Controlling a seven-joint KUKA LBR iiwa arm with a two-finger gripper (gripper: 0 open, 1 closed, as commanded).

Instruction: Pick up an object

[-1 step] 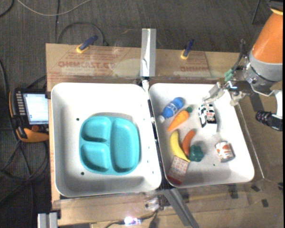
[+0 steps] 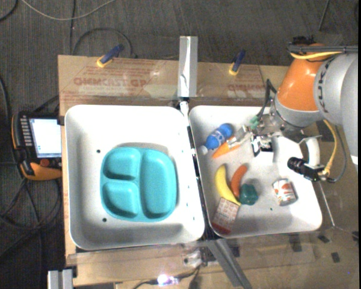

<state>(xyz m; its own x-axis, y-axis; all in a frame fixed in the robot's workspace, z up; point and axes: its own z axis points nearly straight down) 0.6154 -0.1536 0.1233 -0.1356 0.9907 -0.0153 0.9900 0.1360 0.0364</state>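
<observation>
Left to right: a teal three-compartment plastic tray [image 2: 139, 183] lies alone in the left shallow white bin [image 2: 78, 161] on the worktop. The right shallow white bin [image 2: 307, 221] holds the candidates for picking: a blue plastic bottle [image 2: 219, 135] near its upper left, an orange carrot-shaped toy [image 2: 224, 149] just below and touching it, a yellow banana [image 2: 225, 185] beside a small orange-red pepper-like piece [image 2: 239, 173], a dark green rounded block [image 2: 248, 194], a flat red-and-white packet [image 2: 225, 212] at the lower edge, and a small red-and-white can [image 2: 284, 192] lying apart to the right. The gripper [image 2: 262, 138] hangs just right of the carrot's tip; how far it is spread cannot be told, and nothing is seen held. Judged best practice: descend squarely over a single item. The bottle crowds the carrot; the isolated can offers the clearest approach.
</observation>
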